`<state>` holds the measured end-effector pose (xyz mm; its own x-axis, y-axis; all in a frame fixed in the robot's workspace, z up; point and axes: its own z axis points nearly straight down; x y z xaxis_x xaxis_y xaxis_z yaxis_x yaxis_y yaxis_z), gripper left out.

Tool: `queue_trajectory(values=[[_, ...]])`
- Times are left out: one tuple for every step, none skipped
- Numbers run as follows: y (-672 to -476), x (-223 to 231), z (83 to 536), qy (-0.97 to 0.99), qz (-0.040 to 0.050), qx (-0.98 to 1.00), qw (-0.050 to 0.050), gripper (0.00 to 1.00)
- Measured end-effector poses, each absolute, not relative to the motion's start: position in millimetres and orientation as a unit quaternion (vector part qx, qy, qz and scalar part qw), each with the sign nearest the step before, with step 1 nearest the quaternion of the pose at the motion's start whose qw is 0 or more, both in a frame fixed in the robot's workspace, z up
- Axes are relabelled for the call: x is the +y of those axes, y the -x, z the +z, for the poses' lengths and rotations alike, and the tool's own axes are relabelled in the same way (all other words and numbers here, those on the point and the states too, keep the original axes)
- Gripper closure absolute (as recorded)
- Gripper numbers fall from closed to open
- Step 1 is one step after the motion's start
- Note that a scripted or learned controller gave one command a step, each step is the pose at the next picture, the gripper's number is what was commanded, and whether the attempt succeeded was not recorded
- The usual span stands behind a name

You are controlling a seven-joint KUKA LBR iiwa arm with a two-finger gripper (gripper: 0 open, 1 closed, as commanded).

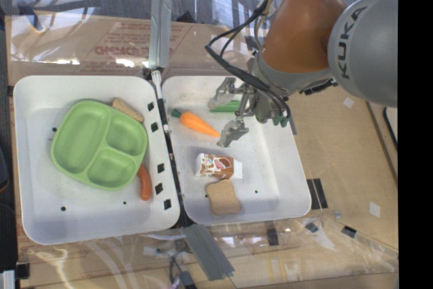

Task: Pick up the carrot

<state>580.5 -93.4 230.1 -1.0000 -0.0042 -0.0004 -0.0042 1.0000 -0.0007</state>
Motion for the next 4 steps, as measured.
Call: queue_trajectory(values=[[-633.2,-113,129,-0.093,0.0001,0.996,-0.003,0.0],[-635.6,-90,92,-0.36,-0.0003,0.933,-0.002,0.0],[-637.0,-88,103,-0.356,-0.0005,0.935,-0.001,1.0],[-647.8,-26,197,-0.286,0.0015,0.958,0.004,1.0]])
